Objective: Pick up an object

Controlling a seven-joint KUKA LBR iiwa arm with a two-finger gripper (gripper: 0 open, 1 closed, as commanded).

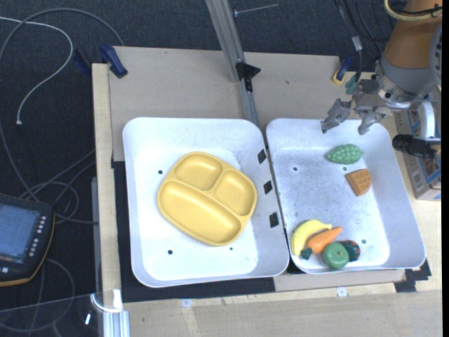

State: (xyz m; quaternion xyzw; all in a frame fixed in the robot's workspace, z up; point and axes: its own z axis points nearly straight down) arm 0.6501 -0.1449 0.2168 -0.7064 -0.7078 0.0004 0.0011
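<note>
- Gripper (pixel 350 120): one, fingers spread apart, nothing between them, above the far edge of the right bin (pixel 309 188).
- Right bin contents, five items: one green bumpy fruit (pixel 344 154) near the gripper, one orange wedge (pixel 358 182), one banana (pixel 306 233), one carrot (pixel 324 239), one green apple (pixel 336 255).
- Left bin (pixel 144 188): one yellow divided plate (pixel 206 197), three compartments.

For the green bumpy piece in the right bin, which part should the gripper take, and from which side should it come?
Probably from straight above, across the short width at the middle of the green piece. It lies flat as a long oval, lengthwise left to right, and nothing touches it; the waffle piece lies apart, just below. The gripper hangs open just above it, so a short descent should do.
</note>
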